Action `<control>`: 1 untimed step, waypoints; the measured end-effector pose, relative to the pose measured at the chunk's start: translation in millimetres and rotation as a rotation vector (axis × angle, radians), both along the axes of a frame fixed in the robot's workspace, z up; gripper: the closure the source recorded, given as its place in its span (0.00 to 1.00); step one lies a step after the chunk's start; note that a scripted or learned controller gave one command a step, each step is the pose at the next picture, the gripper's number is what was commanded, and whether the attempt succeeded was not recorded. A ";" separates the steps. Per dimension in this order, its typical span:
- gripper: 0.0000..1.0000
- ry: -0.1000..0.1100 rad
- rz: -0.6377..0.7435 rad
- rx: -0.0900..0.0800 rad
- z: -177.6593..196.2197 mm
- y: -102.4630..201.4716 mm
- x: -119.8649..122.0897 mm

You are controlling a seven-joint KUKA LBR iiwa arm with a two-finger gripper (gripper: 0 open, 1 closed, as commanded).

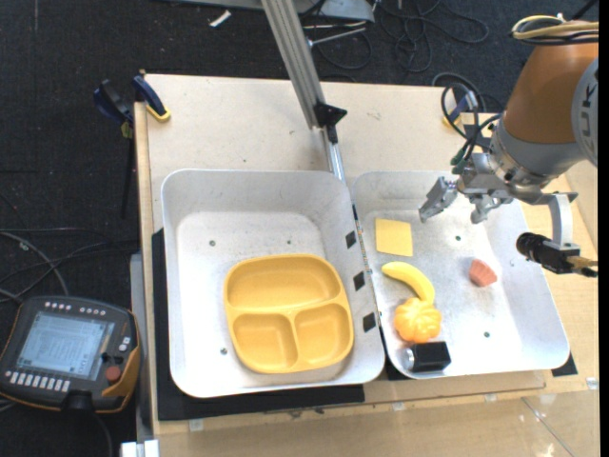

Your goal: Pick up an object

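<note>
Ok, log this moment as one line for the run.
end effector: open, above right bin, holding nothing | banana, orange, yellow square: in bin, untouched | pick: not yet done

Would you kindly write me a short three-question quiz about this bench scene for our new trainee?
1. True or false: the yellow tray lies in the left bin.
2. Which item lies nearest the banana? A) orange fruit B) pink piece C) black block
3. Fill in: the tool hangs above the ____ bin, its open fingers gripping nothing.

Key: 1 true; 2 A; 3 right.
</note>
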State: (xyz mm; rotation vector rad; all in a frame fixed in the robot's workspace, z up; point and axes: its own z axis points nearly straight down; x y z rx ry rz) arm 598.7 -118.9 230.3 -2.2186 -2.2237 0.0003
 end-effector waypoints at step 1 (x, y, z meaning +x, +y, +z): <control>0.00 0.000 -0.001 0.000 0.1 0.1 0.0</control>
